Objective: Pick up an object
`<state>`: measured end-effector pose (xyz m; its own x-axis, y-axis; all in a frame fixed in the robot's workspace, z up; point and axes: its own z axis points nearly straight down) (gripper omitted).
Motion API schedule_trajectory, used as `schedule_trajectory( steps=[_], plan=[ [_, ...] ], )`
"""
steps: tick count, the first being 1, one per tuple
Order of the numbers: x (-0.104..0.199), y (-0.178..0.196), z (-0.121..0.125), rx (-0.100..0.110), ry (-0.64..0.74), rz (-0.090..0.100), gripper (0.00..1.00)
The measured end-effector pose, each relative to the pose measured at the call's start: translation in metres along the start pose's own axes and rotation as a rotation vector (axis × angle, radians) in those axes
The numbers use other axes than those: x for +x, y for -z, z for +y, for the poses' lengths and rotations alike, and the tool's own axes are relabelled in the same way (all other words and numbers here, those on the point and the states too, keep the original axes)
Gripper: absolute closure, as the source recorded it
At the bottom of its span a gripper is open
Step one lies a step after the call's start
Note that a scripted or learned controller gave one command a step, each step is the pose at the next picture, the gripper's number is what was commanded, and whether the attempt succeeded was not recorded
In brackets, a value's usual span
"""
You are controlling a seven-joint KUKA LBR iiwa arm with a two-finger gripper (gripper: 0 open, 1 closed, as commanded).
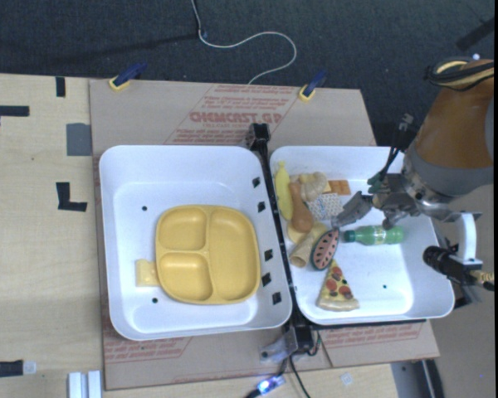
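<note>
So the arm [456,139] is reaching in from the right and hanging over the right bin [398,301], with the gripper [372,214] sitting just above the green bottle [373,237]. The fingers [351,211] are looking spread apart to me, one pointing left toward the food pile, and nothing is sitting between them, so it isn't gripping anything.

The bottle is lying on its side about mid-bin, cap end to the right. Just left of it a watermelon slice [324,249] is leaning against a tan cone-ish thing [303,251]. Below those a pizza slice [337,289] is lying flat near the front wall. Up along the left wall of that bin there's a banana [283,191], something orange-brown next to it [300,203], a pale crumpled lump [314,186] and an orange cracker-looking piece [339,187], all crowding together and touching.

The left bin [124,181] is holding a yellow plate [207,253] with 3 compartments, and a small pale yellow block [145,273] is peeking out at its left edge.

Both bins are sitting on cardboard [224,114] on the bench.
</note>
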<state>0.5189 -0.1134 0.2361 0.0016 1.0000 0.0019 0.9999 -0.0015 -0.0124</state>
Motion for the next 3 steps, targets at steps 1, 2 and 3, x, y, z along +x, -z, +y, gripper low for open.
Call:
schedule_trajectory(
  steps=[1, 2, 3],
  plan=[
    [0.0, 0.006, 0.002, -0.011, 0.003, -0.002, 0.0],
    [-0.009, -0.045, 0.001, -0.006, 0.001, -0.001, 0.0],
    [-0.005, -0.098, 0.01, -0.005, 0.003, -0.001, 0.0]
  ],
)
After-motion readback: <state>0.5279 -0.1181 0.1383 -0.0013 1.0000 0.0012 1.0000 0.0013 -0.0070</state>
